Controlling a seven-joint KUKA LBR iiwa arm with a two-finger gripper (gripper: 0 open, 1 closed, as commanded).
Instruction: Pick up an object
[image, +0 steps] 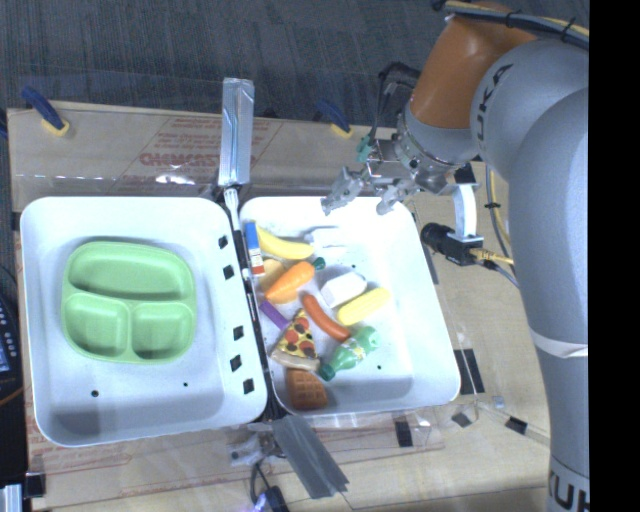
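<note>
We see the gripper (362, 196) spread wide, holding nothing, above the right bin's (432, 345) far rim; we should descend squarely over the banana (283, 244) just below, avoiding the carrot (289, 281) beside it

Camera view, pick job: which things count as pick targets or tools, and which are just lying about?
In play:
gripper, above the right bin's far edge
right bin
banana
carrot
sausage
pizza slice
corn cob

Lying about:
left bin
green divided tray, in it
blue clamps on the bench's far edge
</note>
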